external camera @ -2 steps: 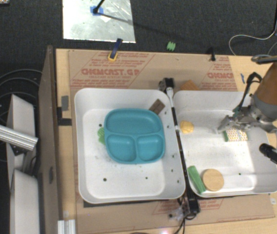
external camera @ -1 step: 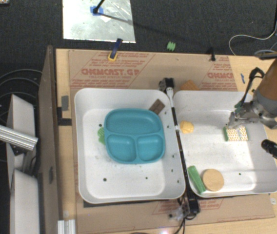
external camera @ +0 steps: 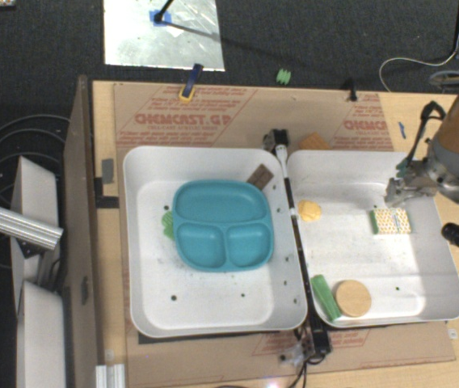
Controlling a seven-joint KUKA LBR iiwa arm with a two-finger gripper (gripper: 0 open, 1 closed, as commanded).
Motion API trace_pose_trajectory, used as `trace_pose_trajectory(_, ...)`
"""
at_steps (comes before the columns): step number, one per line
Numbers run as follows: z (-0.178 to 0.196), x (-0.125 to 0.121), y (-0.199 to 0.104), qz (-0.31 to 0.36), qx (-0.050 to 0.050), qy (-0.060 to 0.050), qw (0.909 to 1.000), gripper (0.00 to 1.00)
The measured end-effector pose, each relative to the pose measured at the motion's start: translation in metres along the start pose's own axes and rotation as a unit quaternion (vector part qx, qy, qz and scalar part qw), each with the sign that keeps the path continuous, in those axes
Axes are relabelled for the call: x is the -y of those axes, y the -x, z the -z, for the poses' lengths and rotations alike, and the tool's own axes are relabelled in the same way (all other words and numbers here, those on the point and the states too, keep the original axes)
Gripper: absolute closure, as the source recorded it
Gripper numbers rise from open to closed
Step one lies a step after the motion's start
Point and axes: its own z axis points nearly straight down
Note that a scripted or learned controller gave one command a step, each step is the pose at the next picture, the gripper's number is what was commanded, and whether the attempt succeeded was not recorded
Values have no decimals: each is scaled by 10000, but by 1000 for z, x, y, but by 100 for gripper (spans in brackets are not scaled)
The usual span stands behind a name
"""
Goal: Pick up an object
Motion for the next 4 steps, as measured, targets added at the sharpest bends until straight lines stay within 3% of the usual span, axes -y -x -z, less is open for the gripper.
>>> trace_pose_trajectory(1, -1, 0, 0, -1, 1, -5, 10000, 0)
trace_pose_trajectory(2, -31, 16, 0, -13, -2, -22, 10000, 0)
trace_pose_trajectory(3, -18, 13, 0, -1, 4, 10, 10000, 100)
trace_pose_trajectory(4, -38, 9, 1, -5, 3, 33, 10000, 100)
